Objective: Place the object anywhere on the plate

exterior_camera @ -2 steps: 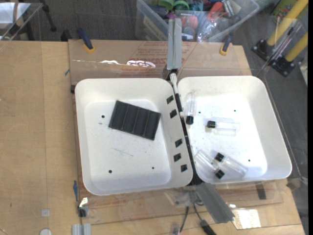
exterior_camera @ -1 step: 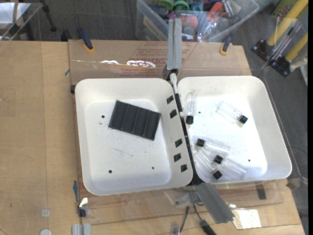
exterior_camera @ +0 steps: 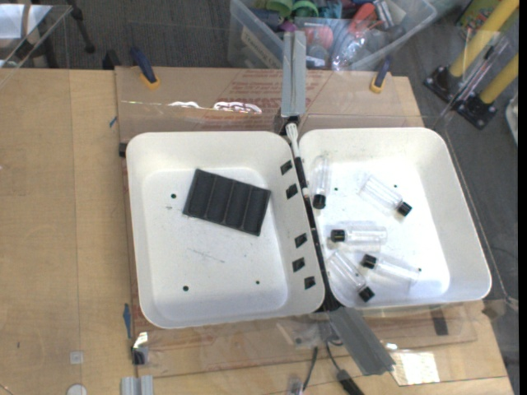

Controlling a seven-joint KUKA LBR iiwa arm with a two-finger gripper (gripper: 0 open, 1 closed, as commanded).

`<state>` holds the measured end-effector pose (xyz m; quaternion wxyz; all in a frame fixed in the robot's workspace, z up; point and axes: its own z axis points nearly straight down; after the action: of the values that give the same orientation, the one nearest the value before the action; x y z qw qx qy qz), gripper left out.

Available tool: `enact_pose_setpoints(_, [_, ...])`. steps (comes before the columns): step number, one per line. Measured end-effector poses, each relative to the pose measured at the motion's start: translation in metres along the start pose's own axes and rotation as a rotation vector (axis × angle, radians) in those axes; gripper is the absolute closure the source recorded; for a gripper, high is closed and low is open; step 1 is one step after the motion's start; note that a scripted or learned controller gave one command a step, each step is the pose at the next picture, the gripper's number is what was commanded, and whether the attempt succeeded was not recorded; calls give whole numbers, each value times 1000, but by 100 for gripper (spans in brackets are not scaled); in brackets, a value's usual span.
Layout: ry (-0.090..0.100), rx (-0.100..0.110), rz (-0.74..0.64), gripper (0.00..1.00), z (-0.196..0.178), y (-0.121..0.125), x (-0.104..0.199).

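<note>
- Toward the upper middle of the left bin [exterior_camera: 165, 257]: black ribbed plate [exterior_camera: 226, 202], lying flat, slightly turned.
- Across the left half of the right bin [exterior_camera: 436, 220]: clear vials [exterior_camera: 358, 236] with black caps, scattered, well apart from the plate.

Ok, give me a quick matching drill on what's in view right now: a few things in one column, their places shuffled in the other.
Things:
1. dark ribbed plate
2. clear vials with black caps
3. clear tub of coloured items
4. orange clamp

Places:
A. beyond the bins, at the top of the view
B. in the right bin
C. in the left bin
D. on the cardboard's far left corner

Pairs: 1-C, 2-B, 3-A, 4-D
</note>
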<state>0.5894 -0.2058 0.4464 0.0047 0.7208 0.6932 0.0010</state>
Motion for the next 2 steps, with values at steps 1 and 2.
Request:
enact_pose_setpoints(1, [0,0,0,0,0,0,0])
enact_pose_setpoints(2, [-3,-4,-1,100,-11,1,0])
